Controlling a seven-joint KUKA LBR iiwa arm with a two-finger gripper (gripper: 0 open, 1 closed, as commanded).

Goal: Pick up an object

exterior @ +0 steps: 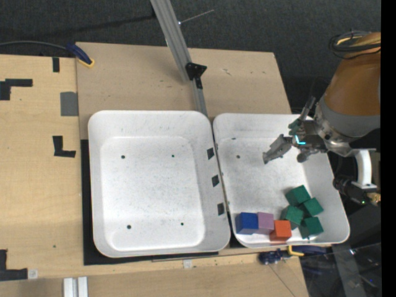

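Observation:
In the right bin (247,135) several small blocks lie near the front corner: a blue block (247,221), a lilac block (265,221) and an orange block (281,229) in a row. Several green blocks (303,209) are clustered just to their right. My gripper (289,153) hovers over the bin's middle right part, behind the blocks and apart from them. It is open, with one grey finger (275,150) slanting to the lower left, and nothing is between the fingers.
The left bin (148,119) sits beside the right one, sharing a raised middle rim. A slanted metal bar (176,39) crosses the bench behind the bins. Black tape marks and a blue-yellow clamp (80,52) lie on the wooden bench to the left.

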